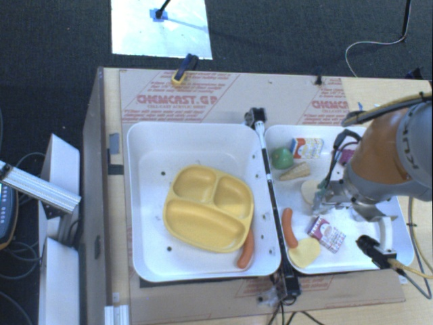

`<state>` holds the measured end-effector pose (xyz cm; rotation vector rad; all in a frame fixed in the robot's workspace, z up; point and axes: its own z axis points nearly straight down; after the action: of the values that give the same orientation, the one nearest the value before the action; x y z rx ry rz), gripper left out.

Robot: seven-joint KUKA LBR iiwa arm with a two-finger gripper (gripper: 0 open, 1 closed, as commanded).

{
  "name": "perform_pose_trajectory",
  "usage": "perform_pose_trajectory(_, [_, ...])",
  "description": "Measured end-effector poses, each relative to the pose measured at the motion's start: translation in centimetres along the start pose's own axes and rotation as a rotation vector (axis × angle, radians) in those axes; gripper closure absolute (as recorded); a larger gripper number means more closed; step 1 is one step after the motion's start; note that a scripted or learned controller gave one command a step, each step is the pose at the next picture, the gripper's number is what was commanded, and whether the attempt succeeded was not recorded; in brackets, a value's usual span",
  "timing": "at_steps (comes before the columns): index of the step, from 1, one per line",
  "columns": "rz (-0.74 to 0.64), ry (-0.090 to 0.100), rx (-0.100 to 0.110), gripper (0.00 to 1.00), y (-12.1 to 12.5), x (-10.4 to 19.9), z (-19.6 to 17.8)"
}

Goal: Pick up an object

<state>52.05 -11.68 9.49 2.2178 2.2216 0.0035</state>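
My gripper (325,202) is down in the right bin (399,252), near its middle. It hangs over a pale round piece (310,192) and just above a small pink and white packet (327,234). An orange sausage (289,226) lies to its left by the bin's wall. Below it sits a yellow flat piece (305,252). Farther back are a green ball (282,158), a tan wedge (295,173) and a small printed carton (308,147). The wrist hides what is directly under the gripper.
The left bin (145,181) holds a yellow divided plate (208,207) and a second orange sausage (247,251) at its front right. A divider rail (267,175) runs between the bins. The arm (389,158) covers the right bin's right side, with cables (379,46) behind it.
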Motion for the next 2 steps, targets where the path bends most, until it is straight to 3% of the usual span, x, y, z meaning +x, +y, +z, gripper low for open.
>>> perform_pose_trajectory(1, [0.001, -0.001, 0.0, 1.0, -3.31, -2.42, -6.22])
perform_pose_trajectory(2, [0.0, 0.0, 0.001, 0.0, -3.33, -2.36, -6.19])
